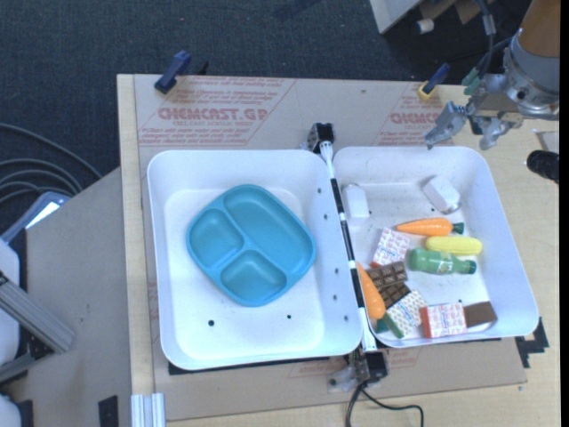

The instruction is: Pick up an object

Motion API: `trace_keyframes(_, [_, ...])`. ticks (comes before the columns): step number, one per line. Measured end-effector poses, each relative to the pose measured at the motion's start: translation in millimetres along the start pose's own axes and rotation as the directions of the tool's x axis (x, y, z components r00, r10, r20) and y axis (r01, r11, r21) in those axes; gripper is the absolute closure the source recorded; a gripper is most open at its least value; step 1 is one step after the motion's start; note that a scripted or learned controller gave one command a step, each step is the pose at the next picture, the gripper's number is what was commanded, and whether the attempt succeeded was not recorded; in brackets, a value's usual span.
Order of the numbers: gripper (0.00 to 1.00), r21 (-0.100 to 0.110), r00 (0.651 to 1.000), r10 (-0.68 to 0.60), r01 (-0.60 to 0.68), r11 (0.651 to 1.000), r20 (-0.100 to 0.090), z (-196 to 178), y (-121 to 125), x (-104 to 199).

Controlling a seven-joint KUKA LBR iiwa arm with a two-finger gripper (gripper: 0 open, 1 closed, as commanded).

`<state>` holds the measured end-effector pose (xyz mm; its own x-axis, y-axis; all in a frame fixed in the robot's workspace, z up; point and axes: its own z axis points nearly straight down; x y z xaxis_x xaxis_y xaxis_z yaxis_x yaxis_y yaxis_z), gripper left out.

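Gripper [462, 121] hangs spread and unladen above the right bin's [511, 265] far rim, well apart from the toy carrot [428, 227] and green bottle [439, 262] inside.

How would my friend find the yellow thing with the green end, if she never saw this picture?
Look in the right-hand white bin, the one crowded with toy food. Near its middle, three long things lie stacked: an orange carrot on top, then the yellow corn, then a green bottle. The corn is the one yellow thing there.
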<state>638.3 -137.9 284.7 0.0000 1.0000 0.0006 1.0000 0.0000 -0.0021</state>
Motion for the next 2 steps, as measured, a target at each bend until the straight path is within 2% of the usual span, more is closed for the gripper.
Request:
trace_keyframes(1, [0.0,-0.001,1.0,0.0,0.0,1.0,0.001,115,-45,36])
trace_keyframes(2, [0.0,0.002,1.0,0.001,-0.001,1.0,0.0,159,-55,-8])
